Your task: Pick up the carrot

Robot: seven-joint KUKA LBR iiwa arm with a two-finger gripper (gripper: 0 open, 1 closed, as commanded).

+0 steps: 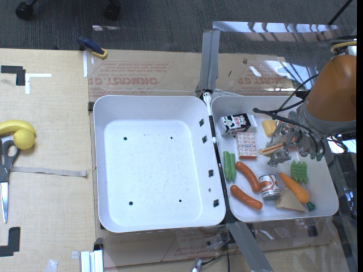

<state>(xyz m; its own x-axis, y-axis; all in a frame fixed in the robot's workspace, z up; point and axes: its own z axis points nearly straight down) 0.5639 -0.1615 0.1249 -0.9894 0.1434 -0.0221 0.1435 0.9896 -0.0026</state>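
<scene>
arm (340,89): cut off at right edge, we can't see past the orange band | gripper (286,146): tangle of cables and metal, too cluttered for us to read | yellow item (269,127): partly hidden behind gripper, can't identify

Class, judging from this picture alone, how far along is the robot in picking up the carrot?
Done: the gripper is over the right bin. In hand: nothing visibly gripped. Left: the carrot lies in that bin beside a can, so reaching, gripping and lifting remain.

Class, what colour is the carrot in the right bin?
Orange, with a green tip: carrot, camera view.
</scene>
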